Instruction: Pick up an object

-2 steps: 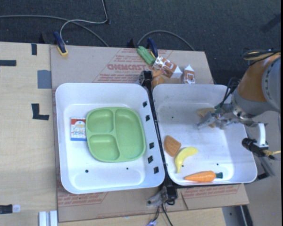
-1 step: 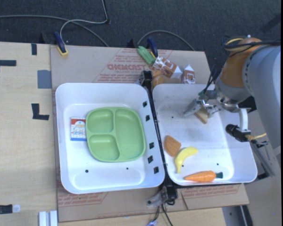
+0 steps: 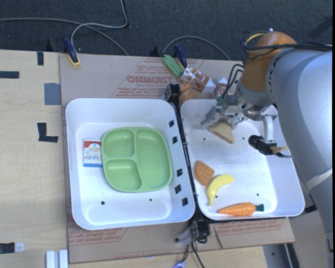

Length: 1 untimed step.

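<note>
1. Grey robot arm with an orange band [image 3: 301, 88]: reaching in from the right, bent down over the far part of the right bin.
2. Two shallow white plastic bins side by side: left bin [image 3: 123, 211], right bin [image 3: 279, 188].
3. Light green divided plastic plate [image 3: 137, 158]: lying flat in the middle of the left bin.
4. Two-finger gripper [image 3: 223, 118]: lowered onto the tan wedge-shaped slice of toy bread [image 3: 223, 131] at the far end of the right bin, touching or just above its upper edge; cannot tell whether spread or clenched, nor whether gripping the slice.
5. Orange toy carrot with a green top [image 3: 239, 209]: near the front wall of the right bin.
6. Yellow toy banana [image 3: 218, 186]: just behind the carrot, beside the orange ridged toy cracker [image 3: 203, 172].
7. Small flat card with a red and blue print [image 3: 92, 152]: touching the plate's left edge.
</note>
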Available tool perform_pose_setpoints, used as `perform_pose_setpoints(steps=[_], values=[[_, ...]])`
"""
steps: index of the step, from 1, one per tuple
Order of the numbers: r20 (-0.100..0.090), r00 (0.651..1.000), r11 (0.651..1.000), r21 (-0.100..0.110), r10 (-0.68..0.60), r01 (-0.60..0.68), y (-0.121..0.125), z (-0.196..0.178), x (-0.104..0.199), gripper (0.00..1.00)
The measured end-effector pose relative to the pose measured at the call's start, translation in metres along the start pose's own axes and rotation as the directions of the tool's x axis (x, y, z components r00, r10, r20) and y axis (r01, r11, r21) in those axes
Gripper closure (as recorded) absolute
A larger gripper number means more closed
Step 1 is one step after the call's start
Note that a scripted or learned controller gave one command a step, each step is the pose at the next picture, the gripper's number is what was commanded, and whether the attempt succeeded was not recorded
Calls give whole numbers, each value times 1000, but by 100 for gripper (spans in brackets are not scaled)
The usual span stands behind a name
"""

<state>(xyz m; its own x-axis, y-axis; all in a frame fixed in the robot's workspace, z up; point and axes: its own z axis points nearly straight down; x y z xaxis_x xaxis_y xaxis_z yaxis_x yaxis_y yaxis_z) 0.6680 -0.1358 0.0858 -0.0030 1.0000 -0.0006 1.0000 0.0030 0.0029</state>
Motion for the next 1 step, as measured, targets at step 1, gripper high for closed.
perform_pose_setpoints(steps=[1], values=[[4,1000,1000,1,-1,1,0,-10,-1,100]])
